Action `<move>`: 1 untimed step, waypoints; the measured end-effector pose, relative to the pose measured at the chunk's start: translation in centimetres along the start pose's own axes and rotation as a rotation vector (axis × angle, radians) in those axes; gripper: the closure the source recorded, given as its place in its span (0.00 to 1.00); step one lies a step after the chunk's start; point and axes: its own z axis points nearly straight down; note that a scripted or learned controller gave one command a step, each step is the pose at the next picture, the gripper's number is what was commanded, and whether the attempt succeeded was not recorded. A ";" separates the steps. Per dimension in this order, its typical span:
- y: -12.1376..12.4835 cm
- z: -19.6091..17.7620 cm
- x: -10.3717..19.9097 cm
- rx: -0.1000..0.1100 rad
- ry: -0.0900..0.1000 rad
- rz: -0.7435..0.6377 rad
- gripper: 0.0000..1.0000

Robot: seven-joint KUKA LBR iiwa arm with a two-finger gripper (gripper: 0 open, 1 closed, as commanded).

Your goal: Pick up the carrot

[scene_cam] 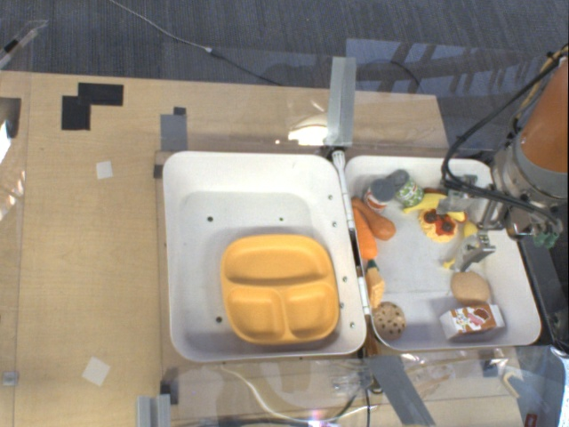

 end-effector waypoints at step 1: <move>3.8 8.2 2.2 -0.003 0.005 0.072 0.00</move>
